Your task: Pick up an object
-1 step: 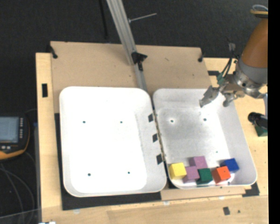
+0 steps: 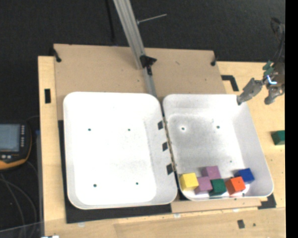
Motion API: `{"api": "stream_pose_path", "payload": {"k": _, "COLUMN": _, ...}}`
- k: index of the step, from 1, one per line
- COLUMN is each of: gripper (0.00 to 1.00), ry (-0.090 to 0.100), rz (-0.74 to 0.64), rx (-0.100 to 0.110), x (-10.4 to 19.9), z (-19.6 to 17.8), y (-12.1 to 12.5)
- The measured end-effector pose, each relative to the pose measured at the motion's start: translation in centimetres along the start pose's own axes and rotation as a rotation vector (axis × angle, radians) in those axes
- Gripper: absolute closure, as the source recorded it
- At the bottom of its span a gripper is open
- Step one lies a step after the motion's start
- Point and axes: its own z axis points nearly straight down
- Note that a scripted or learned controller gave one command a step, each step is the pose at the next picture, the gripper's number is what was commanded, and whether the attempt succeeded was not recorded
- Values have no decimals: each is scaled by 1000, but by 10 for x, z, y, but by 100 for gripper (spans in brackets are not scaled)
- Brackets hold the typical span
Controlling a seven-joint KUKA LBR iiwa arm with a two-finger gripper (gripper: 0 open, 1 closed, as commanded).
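- Gripper (image 2: 259,91) sits at the far right corner of the right bin (image 2: 208,115), over its rim, two fingers splayed apart, nothing between them: released.
- Task things: a cluster of blocks packed along the near wall of the right bin, all of them toward the near side and slightly left of the gripper.
- Yellow block (image 2: 189,181) is the leftmost, close to the bin's near left corner.
- Purple block (image 2: 207,178) is just right of it, an L or stepped shape, looks touching the yellow one.
- Green block (image 2: 218,186) is pressed up against the purple, near the wall.
- Orange block (image 2: 235,185) is just right of the green, looks touching.
- Blue block (image 2: 245,174) is rightmost and a bit farther from the near wall than the orange; my guess is it's the nearest to the gripper.
- No clear long axis on any: they read as roughly cubic, except the purple.
- Move called for, as I judge it: travel along the right side of the bin toward the near edge, then drop.
- Room: far half of the right bin is bare, an easy path. Tight part is the cluster itself, blocks crowd each other and the near wall, so finger clearance looks poor; blue has the most open space on its far side.
- Left bin (image 2: 114,148) lies well left of the gripper.
- Separate green object (image 2: 278,137) lies on the bench (image 2: 139,68), outside the bin to the right, cut by the frame.
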Motion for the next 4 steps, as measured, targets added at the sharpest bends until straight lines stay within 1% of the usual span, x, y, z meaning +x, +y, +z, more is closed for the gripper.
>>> {"api": "stream_pose_path", "payload": {"k": 1, "gripper": 0, "ry": 5, "rz": -2, "rx": 10, "x": 88, "z": 31, "y": 11}}
{"api": "stream_pose_path", "payload": {"k": 2, "gripper": 0, "ry": 2, "rz": 12, "rx": 17, "x": 42, "z": 95, "y": -29}}
{"api": "stream_pose_path", "payload": {"k": 3, "gripper": 0, "ry": 3, "rz": 1, "rx": -2, "x": 134, "z": -123, "y": -41}}
{"api": "stream_pose_path", "payload": {"k": 4, "gripper": 0, "ry": 4, "rz": 2, "rx": -4, "x": 161, "z": -184, "y": -77}}
